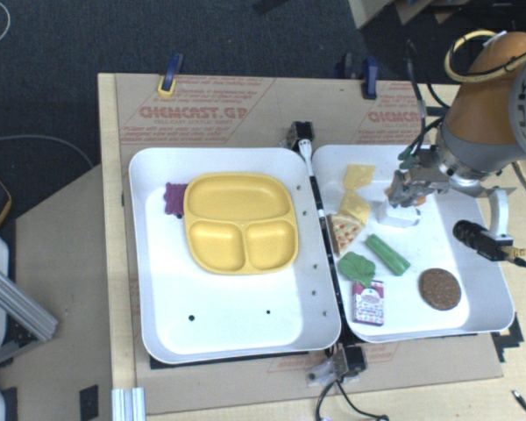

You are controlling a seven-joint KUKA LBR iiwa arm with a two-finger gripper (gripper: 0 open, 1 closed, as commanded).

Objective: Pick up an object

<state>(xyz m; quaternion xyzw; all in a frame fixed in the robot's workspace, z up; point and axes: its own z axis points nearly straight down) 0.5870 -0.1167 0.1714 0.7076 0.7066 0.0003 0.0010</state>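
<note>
My gripper hangs low over the upper middle of the right bin, reaching in from the right. Directly below it is a small white shape, and whether that is touched I cannot tell. Left of the gripper are two yellow cheese pieces and a pizza slice. Nearer the front lie a green pod, a green leafy piece, a brown cookie and a red packet.
The left bin holds a yellow divided plate with a purple item at its left side. A black tool on the arm juts over the right bin's right side. Clamps sit along the board's far edge.
</note>
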